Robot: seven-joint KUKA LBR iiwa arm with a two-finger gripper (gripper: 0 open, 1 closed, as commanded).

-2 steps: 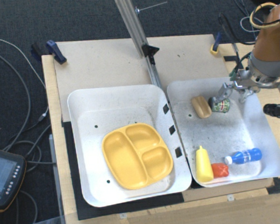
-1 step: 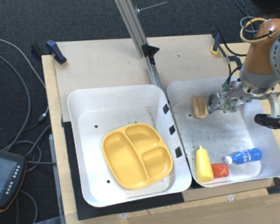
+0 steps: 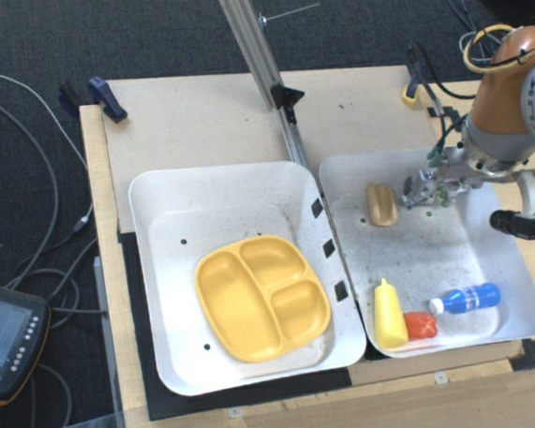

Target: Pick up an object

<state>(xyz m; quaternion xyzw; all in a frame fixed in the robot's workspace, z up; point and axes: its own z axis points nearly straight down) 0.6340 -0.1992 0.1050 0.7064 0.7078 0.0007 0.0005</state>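
While several loose things lie in the right bin (image 3: pixel 507 260), the one nearest the arm is a small tan block (image 3: pixel 381 204), resting on the bin's floor in its far left part, close to the wall that meets the left bin (image 3: pixel 160 266). Just to its right, near but apart from it, hangs the gripper (image 3: pixel 420 191), a cluster of metal parts pointing towards the block; whether the jaws are open or closed cannot be told at this size, and nothing shows between them. Behind it the grey arm (image 3: pixel 504 129) with its orange band reaches in from the right.

Along the near edge of the same bin stands a yellow bottle (image 3: pixel 388 313), with a red object (image 3: pixel 420 324) touching its right side, and a blue bottle with a white cap (image 3: pixel 466 300) lies on its side just beyond that.

The left bin holds a yellow divided plate (image 3: pixel 261 296) with three compartments, tilted slightly. Both bins sit side by side on the pale worktop (image 3: pixel 193 121).
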